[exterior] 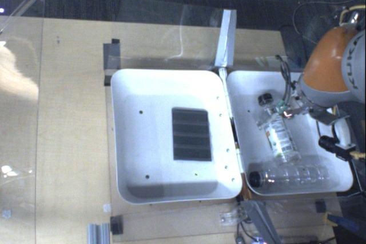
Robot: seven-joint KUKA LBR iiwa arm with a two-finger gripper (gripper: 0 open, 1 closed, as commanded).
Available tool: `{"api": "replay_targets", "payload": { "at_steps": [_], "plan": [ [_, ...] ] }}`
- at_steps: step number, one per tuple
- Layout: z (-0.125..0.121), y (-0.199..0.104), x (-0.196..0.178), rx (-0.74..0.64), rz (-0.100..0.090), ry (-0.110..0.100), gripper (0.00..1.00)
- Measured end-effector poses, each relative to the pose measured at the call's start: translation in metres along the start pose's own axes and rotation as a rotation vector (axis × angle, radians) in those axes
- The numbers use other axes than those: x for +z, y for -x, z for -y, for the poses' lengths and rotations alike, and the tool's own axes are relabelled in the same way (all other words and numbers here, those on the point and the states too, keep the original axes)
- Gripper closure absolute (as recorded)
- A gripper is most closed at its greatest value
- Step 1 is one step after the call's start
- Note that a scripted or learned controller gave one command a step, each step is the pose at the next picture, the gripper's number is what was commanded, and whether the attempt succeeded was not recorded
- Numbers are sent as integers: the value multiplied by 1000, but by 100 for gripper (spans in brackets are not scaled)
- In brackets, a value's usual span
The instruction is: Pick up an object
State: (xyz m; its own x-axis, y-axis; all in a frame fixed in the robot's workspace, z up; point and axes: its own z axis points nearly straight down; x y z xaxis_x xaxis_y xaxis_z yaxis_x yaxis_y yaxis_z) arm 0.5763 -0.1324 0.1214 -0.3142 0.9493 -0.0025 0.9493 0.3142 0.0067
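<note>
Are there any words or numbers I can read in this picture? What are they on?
None can be read.
The small clear bottle in the right bin has a label, but its print is too blurred to read.
The bigger clear bottle shows no words.
The dark grille in the left bin is plain.

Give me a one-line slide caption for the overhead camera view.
Grey KUKA arm with orange band reaches over the right white bin holding two clear plastic bottles; the left white bin sits alongside.
</note>
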Motion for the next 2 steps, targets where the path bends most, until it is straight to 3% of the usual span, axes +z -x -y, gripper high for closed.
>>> {"api": "replay_targets", "payload": {
  "at_steps": [1, 2],
  "plan": [
    [-57, 39, 34, 127, 2, 1, 0],
    [-8, 32, 32, -140, 4, 5, 0]
  ]
}}
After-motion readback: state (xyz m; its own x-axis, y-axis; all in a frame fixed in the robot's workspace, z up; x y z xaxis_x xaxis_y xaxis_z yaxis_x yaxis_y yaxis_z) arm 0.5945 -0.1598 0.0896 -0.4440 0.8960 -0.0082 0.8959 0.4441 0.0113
